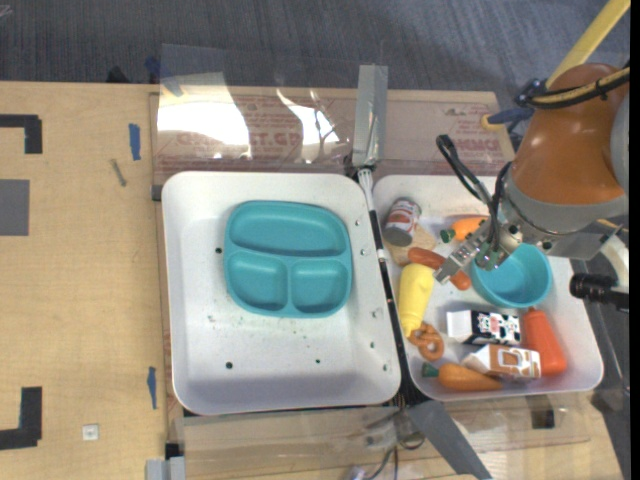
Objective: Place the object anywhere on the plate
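Note:
A teal divided plate [288, 258] lies in the left white bin [200, 358]. My gripper [474, 256] hangs over the right bin [585, 368], between a red sausage [436, 264] on its left and a blue bowl [514, 276] on its right. The sausage's right end lies right at the gripper's tip, and I cannot tell whether they touch. The wrist with the orange band [568, 158] covers the bin's back right part.
The right bin also holds a small can [401, 220], a yellow bottle [415, 298], a pretzel [428, 341], a carrot [466, 376], a milk carton [506, 362], a black-and-white box [486, 324] and an orange-red bottle [546, 342]. A grey divider [370, 118] stands behind the bins.

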### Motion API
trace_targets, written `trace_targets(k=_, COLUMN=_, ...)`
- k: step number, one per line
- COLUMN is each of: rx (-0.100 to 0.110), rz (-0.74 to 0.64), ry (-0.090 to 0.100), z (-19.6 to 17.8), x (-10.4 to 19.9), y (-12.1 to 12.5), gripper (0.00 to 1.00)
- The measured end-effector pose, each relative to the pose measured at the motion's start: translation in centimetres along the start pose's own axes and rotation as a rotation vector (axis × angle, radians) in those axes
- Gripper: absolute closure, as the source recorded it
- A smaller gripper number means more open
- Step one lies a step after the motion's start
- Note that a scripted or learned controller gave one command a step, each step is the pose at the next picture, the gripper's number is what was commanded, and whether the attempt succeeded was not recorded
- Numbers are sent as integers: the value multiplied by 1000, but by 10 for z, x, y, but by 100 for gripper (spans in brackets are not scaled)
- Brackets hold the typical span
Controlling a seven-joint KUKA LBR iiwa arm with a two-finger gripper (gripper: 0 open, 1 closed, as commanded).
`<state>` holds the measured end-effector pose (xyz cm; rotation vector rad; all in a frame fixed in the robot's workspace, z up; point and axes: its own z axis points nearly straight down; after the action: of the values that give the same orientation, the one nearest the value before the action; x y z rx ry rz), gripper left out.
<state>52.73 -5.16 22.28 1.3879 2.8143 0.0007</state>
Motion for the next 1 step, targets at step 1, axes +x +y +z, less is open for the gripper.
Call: trace_targets(k=1, rx=0, rz=-117, ry=3, z=36, x=12, y=52, gripper=100)
